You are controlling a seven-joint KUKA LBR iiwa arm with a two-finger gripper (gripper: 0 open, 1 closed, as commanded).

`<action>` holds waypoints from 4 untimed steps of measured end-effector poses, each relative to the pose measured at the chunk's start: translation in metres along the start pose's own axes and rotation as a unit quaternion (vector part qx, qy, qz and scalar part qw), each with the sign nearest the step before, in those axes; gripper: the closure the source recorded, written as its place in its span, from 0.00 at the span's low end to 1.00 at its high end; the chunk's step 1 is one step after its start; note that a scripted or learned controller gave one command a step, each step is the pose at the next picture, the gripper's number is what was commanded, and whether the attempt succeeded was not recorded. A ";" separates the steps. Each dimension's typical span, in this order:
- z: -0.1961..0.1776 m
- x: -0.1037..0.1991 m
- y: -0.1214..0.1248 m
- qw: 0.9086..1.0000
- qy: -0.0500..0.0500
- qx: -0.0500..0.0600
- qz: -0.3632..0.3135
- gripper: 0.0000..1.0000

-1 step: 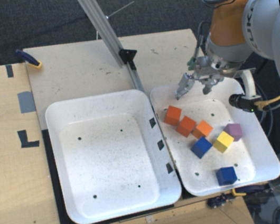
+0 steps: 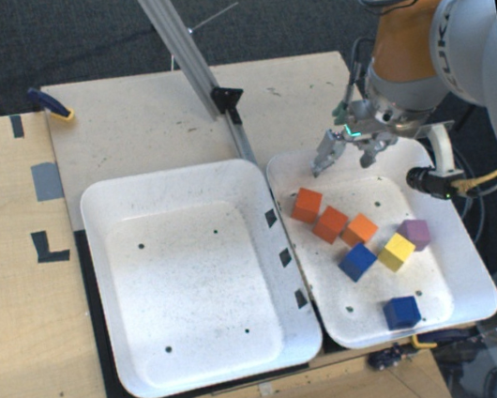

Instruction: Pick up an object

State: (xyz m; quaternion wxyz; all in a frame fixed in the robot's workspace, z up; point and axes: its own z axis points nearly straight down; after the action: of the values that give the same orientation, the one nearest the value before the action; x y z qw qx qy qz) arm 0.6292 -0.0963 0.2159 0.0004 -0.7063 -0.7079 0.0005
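My end effector (image 2: 347, 154) hung over the far end of the right bin (image 2: 466, 298), at about 12 o'clock from the cluster of blocks. Its two fingers (image 2: 322, 157) stood apart, pointing down and toward 8 o'clock, with nothing between them.

The candidate objects all lay in the right bin. Two orange cubes sat closest to me: the upper orange cube (image 2: 307, 204) at roughly 7 o'clock from my fingertips, and the second orange cube (image 2: 331, 223) just beside it at its 5 o'clock, apparently touching. A smaller orange block (image 2: 362, 228) followed, then a blue cube (image 2: 357, 262), a yellow cube (image 2: 396, 251) and a purple cube (image 2: 415, 231), packed near one another. A second, dark blue cube (image 2: 402, 312) lay well apart at the 6 o'clock end of the bin. The left bin (image 2: 100, 219) held no blocks.

Handling assessment: the blocks looked rigid, small and light, probably wood or foam, not fragile, with flat faces that should offer adequate friction. I judged the upper orange cube the most practical target, being nearest and exposed on its 9 and 12 o'clock sides. The grip should fall on two opposite flat faces, not on corners, since each cube lay rotated. The touching neighbour could obstruct one finger.
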 end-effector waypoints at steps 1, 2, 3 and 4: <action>0.061 -0.003 -0.009 1.000 0.000 0.003 0.001 0.00; 0.103 -0.006 -0.013 1.000 0.003 -0.004 0.000 0.00; 0.102 -0.007 -0.007 1.000 -0.001 -0.011 0.001 0.00; 0.091 -0.009 -0.005 1.000 -0.003 -0.015 0.000 1.00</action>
State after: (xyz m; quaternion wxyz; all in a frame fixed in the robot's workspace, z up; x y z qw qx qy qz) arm 0.6236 -0.1050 0.1254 -0.0120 -0.7065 -0.7076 -0.0078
